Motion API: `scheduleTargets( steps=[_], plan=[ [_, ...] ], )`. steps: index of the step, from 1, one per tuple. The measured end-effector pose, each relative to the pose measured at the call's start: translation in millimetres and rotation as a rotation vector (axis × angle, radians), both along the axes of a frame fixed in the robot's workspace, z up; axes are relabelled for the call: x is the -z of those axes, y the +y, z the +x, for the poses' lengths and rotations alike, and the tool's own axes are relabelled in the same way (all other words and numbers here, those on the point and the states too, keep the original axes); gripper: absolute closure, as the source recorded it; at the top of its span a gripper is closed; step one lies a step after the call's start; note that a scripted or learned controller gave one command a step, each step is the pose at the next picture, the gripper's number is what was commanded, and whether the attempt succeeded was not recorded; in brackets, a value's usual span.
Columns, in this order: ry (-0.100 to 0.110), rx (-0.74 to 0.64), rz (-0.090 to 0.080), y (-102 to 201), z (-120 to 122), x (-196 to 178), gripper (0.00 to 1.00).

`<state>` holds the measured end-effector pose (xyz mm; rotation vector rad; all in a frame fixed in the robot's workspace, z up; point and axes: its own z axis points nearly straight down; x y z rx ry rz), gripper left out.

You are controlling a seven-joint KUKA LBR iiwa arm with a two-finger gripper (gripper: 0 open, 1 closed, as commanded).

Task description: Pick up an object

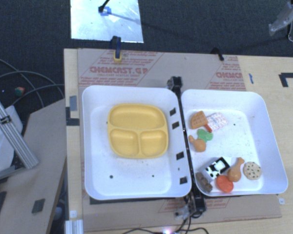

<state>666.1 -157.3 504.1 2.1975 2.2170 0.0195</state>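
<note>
While 2 white bins sit side by side on the bench, the left bin (95, 179) carries 1 yellow divided plate (136, 130) at its centre. The right bin (266, 126) holds the toys: a waffle (198, 119) and green piece (204, 135) toward 10 o'clock, a black-and-white block (217, 168) and drumstick (236, 169) near 6 o'clock, and a cookie (252, 170) at 5 o'clock.

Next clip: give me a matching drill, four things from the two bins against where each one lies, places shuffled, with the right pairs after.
Things:
1. yellow three-compartment plastic tray
2. round chocolate-chip cookie toy
3. black-and-white cow-patterned block
4. tan waffle-patterned wedge

Places:
A. right bin, upper left part
B. left bin, middle
C. right bin, near its right wall
D. right bin, lower middle

Pairs: 1-B, 2-C, 3-D, 4-A
</note>
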Motion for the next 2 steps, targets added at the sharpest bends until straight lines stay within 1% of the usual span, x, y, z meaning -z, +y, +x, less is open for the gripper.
scheduleTargets(
  steps=[1,2],
  plan=[
    [0.014,-0.002,0.001,-2,0,0,1.0],
    [0.016,0.001,0.004,41,-1,-33,1.0]
  ],
)
